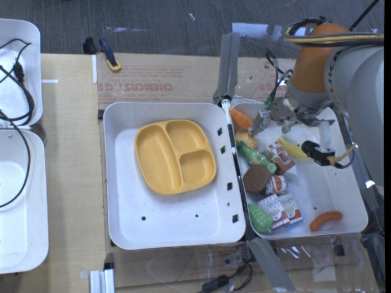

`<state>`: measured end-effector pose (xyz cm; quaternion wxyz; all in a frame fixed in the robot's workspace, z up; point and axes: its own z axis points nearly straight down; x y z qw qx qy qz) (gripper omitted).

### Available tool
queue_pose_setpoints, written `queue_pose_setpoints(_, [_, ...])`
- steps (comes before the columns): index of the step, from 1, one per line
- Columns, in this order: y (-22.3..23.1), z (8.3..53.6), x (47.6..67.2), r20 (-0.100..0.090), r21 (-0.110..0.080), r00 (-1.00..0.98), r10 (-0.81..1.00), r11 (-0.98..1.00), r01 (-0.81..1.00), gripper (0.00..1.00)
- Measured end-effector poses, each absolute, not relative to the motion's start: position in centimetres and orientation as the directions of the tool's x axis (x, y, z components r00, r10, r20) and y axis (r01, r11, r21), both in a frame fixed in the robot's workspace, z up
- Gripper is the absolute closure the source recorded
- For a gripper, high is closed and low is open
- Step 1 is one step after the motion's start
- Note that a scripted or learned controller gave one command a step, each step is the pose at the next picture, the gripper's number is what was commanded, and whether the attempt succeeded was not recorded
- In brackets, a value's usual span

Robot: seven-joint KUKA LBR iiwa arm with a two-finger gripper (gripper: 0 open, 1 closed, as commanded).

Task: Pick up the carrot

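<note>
Carrot (pixel 241 119): lying in the far left corner of the right bin (pixel 342 191), close against the wall shared with the left bin (pixel 122 182), orange and apparently free of any grasp. Just beside it, to its right and slightly above, the gripper (pixel 264 122), hanging under the grey wrist and orange band; impossible to tell from this slant whether open or closed (too much dark metal and cable overlapping there), and nothing seen held. Judged as the approach step: poised near the target, not yet closed on it. Calls next for a short shift towards the corner, then a descent to straddle the carrot across its narrow width before closing. Tight quarters on two sides: bin wall immediately to the left and behind, so little room for a tip on that side, and a real risk of scraping the rim. More clutter towards the near side: a yellow corn cob (pixel 247 141) touching or nearly touching below, then a green toy (pixel 256 156), a banana (pixel 292 149) to the right. Best open room straight upward for the lift; also over the left bin, bare apart from a yellow plate (pixel 176 156).
</note>
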<state>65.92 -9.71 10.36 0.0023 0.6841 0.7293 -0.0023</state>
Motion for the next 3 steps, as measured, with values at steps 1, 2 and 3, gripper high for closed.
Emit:
queue_pose_setpoints(1, [-9.9,10.1,66.3,-0.011,0.014,-0.232,0.973,0.232,0.973,0.00])
queue_pose_setpoints(2, [-10.2,10.1,66.4,-0.009,0.017,-0.299,0.954,0.299,0.954,0.00])
queue_pose_setpoints(3, [-12.0,9.9,66.2,-0.005,0.008,-0.523,0.852,0.523,0.852,0.00])
